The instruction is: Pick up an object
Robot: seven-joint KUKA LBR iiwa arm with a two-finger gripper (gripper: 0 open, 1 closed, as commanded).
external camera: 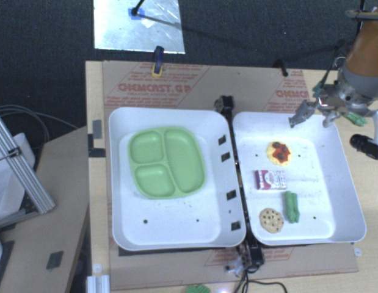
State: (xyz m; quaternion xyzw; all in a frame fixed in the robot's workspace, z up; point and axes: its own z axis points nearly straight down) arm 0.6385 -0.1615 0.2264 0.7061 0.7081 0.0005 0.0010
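Four small things are lying in the right bin, any of which could be the pick: a round yellow and red piece just below and slightly left of the gripper, a pink and white packet further below it, then a green pod and a cookie lying near each other furthest from it. The gripper is hanging above the upper edge of that bin with its two fingers spread apart and nothing between them. Well off to its left, the left bin is holding a green divided plate. From here the risk is, I judge, that the fingers are coming down off-centre on such flat, low pieces and are sliding over them or closing on nothing; the packet and the pod are also sitting close enough that one could be nudged. The fingertips are blurring against the bin rim, and the arm above the wrist is being cut off at the frame's edge.
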